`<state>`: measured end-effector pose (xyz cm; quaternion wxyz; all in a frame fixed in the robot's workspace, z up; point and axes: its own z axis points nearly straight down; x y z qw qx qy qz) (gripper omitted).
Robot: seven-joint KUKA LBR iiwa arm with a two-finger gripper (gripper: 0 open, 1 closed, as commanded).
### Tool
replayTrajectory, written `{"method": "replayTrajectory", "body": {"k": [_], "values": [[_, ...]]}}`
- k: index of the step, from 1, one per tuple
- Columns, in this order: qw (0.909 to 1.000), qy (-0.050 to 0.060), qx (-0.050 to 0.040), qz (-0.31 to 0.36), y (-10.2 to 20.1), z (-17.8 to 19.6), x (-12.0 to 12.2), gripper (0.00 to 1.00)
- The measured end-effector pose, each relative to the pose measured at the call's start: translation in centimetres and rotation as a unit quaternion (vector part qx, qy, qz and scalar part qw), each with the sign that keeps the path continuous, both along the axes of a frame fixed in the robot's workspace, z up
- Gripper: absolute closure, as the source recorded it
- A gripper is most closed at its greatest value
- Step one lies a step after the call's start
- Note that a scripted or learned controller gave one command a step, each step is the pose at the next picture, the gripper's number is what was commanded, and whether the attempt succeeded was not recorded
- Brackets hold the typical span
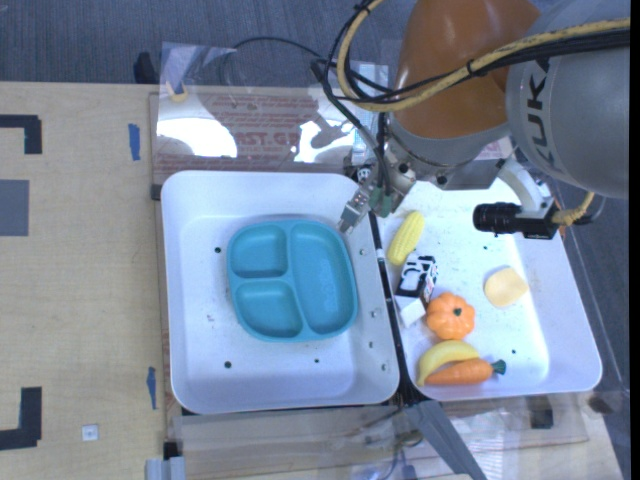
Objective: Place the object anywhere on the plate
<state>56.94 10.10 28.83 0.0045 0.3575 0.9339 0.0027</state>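
Left bin (pixel 190 368) holds a blue three-compartment plate (pixel 293 279), lying flat near the bin's centre. Nothing rests on the plate.

Right bin (pixel 570 358) holds the loose items: corn cob (pixel 405 237) near the divider between the bins, small black-and-white box (pixel 417 276) just below it, orange pumpkin (pixel 451 316), pale yellow block (pixel 506 286) to the right, banana (pixel 445 353) and carrot (pixel 465 372) touching each other at the near edge.

Arm (pixel 480 78) reaches in from the right, the orange band over the far edge of the right bin. Tool (pixel 366 200) hangs over the divider, by the plate's upper right corner. Its tips are small and partly hidden; cannot tell whether they are apart or together, and no item is visible between them.

Corn cob lies just right of and slightly below the tool, close but apart. Other items are farther down the right bin, well apart from the tool.
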Motion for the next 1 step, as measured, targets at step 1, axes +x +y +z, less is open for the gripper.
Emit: {"method": "replayTrajectory", "body": {"k": [1], "values": [[1.0000, 0.002, -0.0006, 0.000, -0.03, -0.23, -0.07, 0.00]]}}
